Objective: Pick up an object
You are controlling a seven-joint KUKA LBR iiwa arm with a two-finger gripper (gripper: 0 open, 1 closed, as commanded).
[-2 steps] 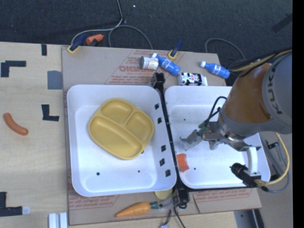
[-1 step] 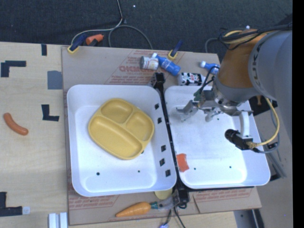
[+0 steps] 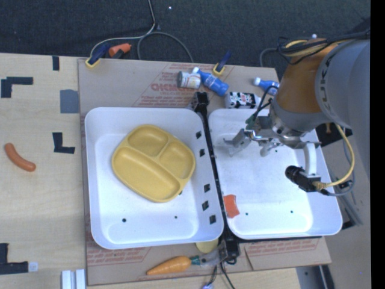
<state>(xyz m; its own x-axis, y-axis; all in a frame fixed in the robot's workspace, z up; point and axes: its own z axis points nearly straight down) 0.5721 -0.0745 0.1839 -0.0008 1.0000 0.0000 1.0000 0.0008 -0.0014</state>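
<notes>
The grey arm (image 3: pixel 337 83) came in from the right side of the camera view, its thick body and orange band (image 3: pixel 299 83) hanging over the upper right corner of the right bin (image 3: pixel 271 221). The wrist pointed down and toward the left, so the gripper (image 3: pixel 252 143) sat above the upper part of that bin, not far from the divider between the two bins. Its two grey fingers (image 3: pixel 236 142) stood spread apart, one reaching left and the other lying closer to the wrist, and nothing was between them. A black cable fitting (image 3: pixel 301 178) with a yellow cable hung from the arm over the bin's right half.

A small orange block (image 3: pixel 231 206) lay on the floor of the right bin near its lower left corner, close to the divider and well apart from the gripper. The left bin (image 3: pixel 102 221) held a yellow divided plate (image 3: pixel 153 161), lying flat near its centre.

Outside the bins, a toy carrot (image 3: pixel 169 265) lay on the cardboard below the left bin, and a toy sausage (image 3: pixel 19 157) rested on the wooden bench far to the left. Along the far edge of the cardboard stood a blue and white bottle (image 3: pixel 204 80) on its side, with an orange-handled clamp (image 3: pixel 108 52) at the upper left corner.
</notes>
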